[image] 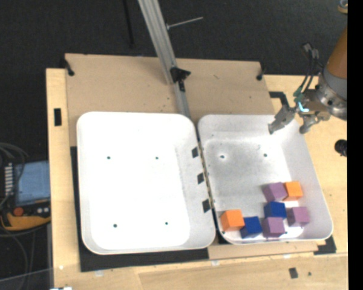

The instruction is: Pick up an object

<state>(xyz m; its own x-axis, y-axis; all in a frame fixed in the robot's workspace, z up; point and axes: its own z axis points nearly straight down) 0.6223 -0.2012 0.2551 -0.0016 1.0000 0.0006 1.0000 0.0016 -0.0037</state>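
White plastic, two shallow bins: the left bin (136, 180) and the right bin (254, 150) sat side by side on your bench (163, 83), walls touching at the middle clips.

Camera view, contents of the right bin, all gathered in its near right corner:
- orange cubes, two: one (232, 219) at the near wall, one (294, 190) further right;
- blue cubes, two: one (251, 226) just beside the near orange cube, one (275, 209) in the middle of the cluster;
- purple cubes, three: (274, 191), (273, 226), (300, 215).

Your gripper (290, 121) hung over the far right corner of that bin, fingers spread apart with nothing between them, well apart from the cubes.

Surroundings: a grey metal rail (160, 38) slanted across the bench's far side, ending near the bins' junction; a blue-faced control box (29, 189) with cables lay left of the bench.
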